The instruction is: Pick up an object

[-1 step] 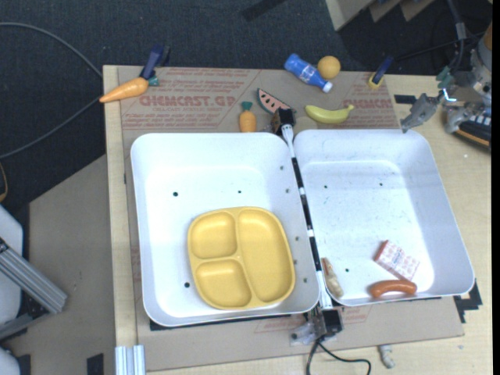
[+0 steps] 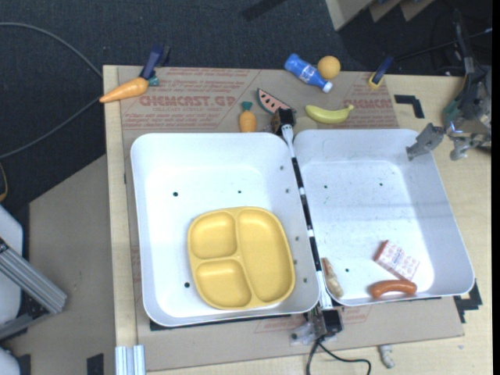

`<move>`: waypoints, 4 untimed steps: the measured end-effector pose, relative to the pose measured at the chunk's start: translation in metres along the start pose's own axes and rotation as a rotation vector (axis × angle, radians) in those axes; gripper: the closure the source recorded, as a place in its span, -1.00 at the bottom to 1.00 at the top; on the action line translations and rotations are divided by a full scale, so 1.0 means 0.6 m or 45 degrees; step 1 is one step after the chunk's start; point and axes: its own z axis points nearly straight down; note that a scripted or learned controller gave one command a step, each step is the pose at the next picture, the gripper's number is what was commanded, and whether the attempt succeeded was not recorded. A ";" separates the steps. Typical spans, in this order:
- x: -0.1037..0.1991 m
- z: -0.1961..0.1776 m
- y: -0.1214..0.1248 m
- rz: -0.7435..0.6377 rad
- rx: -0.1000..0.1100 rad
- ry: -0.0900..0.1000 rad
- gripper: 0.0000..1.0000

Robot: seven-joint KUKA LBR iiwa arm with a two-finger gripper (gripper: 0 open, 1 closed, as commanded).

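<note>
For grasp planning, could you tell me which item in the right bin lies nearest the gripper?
The pink-and-white packet; the sausage and the tan piece lie farther from the gripper.

A yellow divided plate [image 2: 241, 255] with three compartments is lying flat in the left bin [image 2: 156, 178], toward its near side and turned at a slight angle. In the right bin [image 2: 437, 201], a toy sausage [image 2: 393, 289], orange-red and slightly curved, is lying on its side close to the near wall. Just behind it, a small red-and-white patterned packet [image 2: 397, 259] is resting flat at a tilt, near the sausage but apart from it. A tan, elongated toy [image 2: 332, 278], too small to identify, is leaning against the near left corner beside the divider.
</note>
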 end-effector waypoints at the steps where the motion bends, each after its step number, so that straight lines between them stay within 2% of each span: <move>1: 0.005 0.006 -0.031 0.000 0.000 0.000 -1.00; 2: 0.010 0.024 -0.097 0.000 0.000 0.001 -1.00; 3: 0.048 0.023 -0.157 0.000 0.000 0.002 -1.00; 4: 0.069 0.097 -0.217 0.000 0.000 0.002 -1.00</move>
